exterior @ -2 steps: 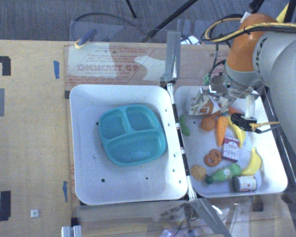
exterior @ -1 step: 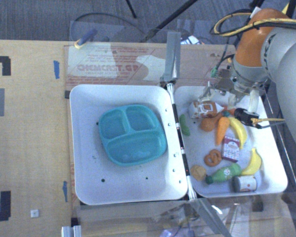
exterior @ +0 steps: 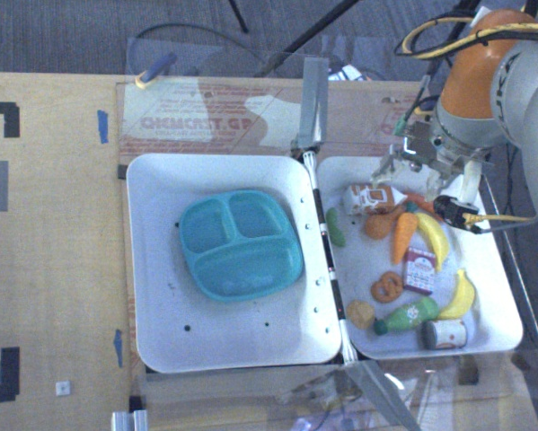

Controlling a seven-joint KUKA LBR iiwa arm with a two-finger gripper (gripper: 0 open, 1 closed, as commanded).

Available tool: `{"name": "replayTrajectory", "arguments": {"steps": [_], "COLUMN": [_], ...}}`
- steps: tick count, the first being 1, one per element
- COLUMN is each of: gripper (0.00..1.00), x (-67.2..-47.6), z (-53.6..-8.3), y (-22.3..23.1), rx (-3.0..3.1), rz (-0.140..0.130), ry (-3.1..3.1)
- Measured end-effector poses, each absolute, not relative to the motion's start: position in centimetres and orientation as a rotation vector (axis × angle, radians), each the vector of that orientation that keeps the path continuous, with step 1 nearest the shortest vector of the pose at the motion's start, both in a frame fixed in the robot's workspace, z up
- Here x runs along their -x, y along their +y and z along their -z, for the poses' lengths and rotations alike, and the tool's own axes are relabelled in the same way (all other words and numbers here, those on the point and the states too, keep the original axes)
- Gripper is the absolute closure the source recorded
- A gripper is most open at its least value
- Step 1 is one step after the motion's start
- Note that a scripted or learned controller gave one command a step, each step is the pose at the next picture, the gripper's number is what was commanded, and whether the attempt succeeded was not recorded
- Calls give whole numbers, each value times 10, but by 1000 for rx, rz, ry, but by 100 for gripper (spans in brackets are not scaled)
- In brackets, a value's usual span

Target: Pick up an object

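A pale wooden bench (exterior: pixel 53 268) with black corner marks and strips of blue tape carries two shallow white plastic bins side by side, with dark grey carpet and black stand legs beyond its far edge. The left bin (exterior: pixel 152 321) is the roomier one: a teal plastic tray with three compartments (exterior: pixel 240 244) lies near its middle, and bare white floor runs around it on every side. A grey metal divider (exterior: pixel 315 196) runs between the two bins.

The right bin (exterior: pixel 507 317) is crowded through its centre, with free floor only along its far rim and right wall. The grey arm with its orange band (exterior: pixel 484 70) reaches in over the bin's far right corner, and the two-finger gripper (exterior: pixel 410 158) hangs above the far rim, just beside a small brown and white carton (exterior: pixel 371 197). Whether its fingers are spread or closed cannot be told from this angle.

The toys lie close together: an orange carrot (exterior: pixel 402 236), a yellow banana (exterior: pixel 433 238) touching it, a second yellow banana (exterior: pixel 461 296) nearer the right wall, a green bottle (exterior: pixel 404 317) lying on its side, a maroon and white box (exterior: pixel 420 270), a small white jar (exterior: pixel 445 334), an orange round fruit (exterior: pixel 377 225), a brown pretzel (exterior: pixel 387 286), a tan ball-like piece (exterior: pixel 360 312) and a dark green pod (exterior: pixel 336 227) against the left wall.
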State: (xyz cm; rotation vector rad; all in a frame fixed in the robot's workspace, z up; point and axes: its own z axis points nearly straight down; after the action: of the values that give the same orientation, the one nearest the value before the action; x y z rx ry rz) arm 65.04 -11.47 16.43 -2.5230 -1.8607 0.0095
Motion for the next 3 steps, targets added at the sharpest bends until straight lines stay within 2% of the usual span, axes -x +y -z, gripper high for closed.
{"name": "replayTrajectory", "arguments": {"steps": [1, 2, 3], "gripper": [0, 0, 0], "x": [-628, -626, -655], "z": [-117, -108, -182], "y": [-114, -110, -79], "rx": [2456, 2439, 2488], "rz": [20, 48, -8], "ry": [-1975, -2023, -1912]}}
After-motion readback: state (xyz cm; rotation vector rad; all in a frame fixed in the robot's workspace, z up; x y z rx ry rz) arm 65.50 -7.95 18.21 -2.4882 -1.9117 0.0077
